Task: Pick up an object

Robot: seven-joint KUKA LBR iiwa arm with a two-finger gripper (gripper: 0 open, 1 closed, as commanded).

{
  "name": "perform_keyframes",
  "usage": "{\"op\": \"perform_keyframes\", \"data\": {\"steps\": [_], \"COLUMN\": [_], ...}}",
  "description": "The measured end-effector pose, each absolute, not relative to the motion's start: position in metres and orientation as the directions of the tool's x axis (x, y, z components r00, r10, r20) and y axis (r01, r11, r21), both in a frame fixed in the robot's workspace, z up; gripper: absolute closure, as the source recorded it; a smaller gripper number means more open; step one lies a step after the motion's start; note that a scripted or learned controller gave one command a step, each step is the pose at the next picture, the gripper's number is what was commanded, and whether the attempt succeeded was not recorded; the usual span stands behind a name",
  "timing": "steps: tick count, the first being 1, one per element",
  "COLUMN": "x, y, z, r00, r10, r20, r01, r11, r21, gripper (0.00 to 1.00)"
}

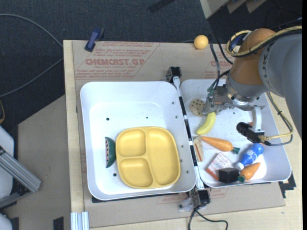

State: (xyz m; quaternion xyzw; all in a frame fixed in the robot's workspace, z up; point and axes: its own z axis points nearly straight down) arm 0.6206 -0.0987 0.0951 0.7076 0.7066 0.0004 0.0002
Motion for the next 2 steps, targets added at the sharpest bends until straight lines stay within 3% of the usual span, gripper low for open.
{"op": "perform_keyframes", "data": {"steps": [1,2], "x": [0.584,0.540], "y": [-0.037,-0.023], "z": [0.185,0.218], "r00": [-0.001,-0.001], "r10": [1.000,1.000], "r20": [0.001,0.001], "r01": [1.000,1.000], "r11": [0.001,0.001], "r21": [0.002,-0.002], "gripper": [1.00,1.00]}}
